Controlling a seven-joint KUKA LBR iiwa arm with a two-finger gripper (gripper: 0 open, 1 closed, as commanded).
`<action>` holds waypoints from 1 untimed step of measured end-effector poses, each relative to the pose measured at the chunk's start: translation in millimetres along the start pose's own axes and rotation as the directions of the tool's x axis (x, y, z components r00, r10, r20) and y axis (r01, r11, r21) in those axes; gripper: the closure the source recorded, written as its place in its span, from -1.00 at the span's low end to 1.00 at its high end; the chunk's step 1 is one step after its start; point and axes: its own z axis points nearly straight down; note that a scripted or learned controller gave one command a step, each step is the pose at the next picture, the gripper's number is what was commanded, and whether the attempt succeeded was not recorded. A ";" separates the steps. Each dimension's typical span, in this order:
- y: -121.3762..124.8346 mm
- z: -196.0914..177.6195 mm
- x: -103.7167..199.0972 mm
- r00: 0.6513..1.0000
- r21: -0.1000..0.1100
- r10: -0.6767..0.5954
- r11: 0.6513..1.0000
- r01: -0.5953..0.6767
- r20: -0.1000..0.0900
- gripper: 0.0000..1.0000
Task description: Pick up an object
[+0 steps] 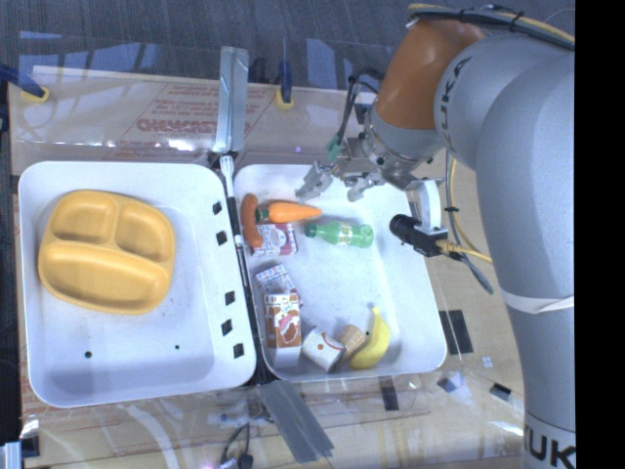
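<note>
Poised just above the carrot (290,211) — jaws (334,182) spread wide, gripping nothing, apparently lined up for a grab; green bottle (340,233) just beside the carrot.

A dark grey ribbed floor (195,8) runs along the far side of the bench (127,106), whose pale top carries faint red printing under a clear, glossy cover. Near the bench's far edge, blue clips (283,81) grip the cover, and an upright grey metal strip (232,101) stands just beside them. At the bench's near edge, a grey bracket (293,420) juts out.
</note>
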 end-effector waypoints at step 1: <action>15.8 93.9 2.5 0.992 -0.006 -0.123 0.992 0.123 0.000 -1.00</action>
